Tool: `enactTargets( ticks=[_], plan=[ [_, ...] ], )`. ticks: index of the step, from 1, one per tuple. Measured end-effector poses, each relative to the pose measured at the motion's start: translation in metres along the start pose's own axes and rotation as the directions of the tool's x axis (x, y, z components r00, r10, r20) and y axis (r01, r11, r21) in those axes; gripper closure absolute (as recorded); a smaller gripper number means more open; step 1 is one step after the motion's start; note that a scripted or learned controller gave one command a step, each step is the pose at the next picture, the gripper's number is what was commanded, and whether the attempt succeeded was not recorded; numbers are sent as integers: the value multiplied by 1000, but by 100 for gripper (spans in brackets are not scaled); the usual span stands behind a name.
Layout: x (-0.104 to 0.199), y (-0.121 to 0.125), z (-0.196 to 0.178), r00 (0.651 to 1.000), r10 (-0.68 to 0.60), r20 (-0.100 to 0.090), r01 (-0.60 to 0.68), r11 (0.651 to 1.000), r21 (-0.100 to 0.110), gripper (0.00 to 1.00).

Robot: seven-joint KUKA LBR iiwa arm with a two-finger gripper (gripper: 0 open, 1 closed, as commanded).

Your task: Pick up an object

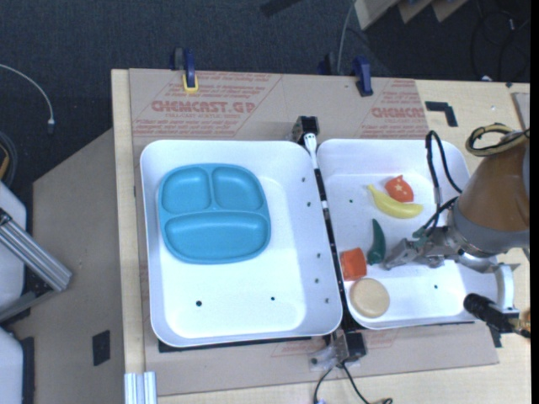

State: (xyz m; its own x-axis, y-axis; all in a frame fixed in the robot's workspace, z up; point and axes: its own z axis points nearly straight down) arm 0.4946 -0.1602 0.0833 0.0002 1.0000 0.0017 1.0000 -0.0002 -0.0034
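I am hanging low over the right bin (446, 162), my fingers (396, 259) pointing toward its left side, their tips just beside the dark green pepper-shaped toy (376, 241). How far apart they are standing I cannot tell from this slant, and nothing is showing between them.

The green toy is lying lengthwise near the bin's left wall, between the yellow banana (396, 206) above it and the orange block (354, 264) below; a red tomato-like piece (401, 188) is touching the banana, and a tan round disc (370, 298) is sitting at the bin's near edge. In the left bin (236, 322) a blue divided plate (216, 214) is resting.

I am judging the green piece to be light, hollow, stiff plastic with a smooth, rather slippery skin and a tapering shape. I would be closing across its thicker middle, across the narrow width, since a pinch near the pointed end is likely to squirt it out toward the orange block.
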Motion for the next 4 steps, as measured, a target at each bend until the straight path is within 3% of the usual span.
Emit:
enactTargets(
  ticks=[1, 3, 4],
  plan=[
    [-1, 1, -12, 1000, 1, 3, -1, 1000, -4, 100],
    [0, -1, -97, 1000, -1, 4, 1, 1000, -9, 100],
    [0, 0, -119, 1000, -1, 4, 1, 1000, -8, 100]
  ],
)
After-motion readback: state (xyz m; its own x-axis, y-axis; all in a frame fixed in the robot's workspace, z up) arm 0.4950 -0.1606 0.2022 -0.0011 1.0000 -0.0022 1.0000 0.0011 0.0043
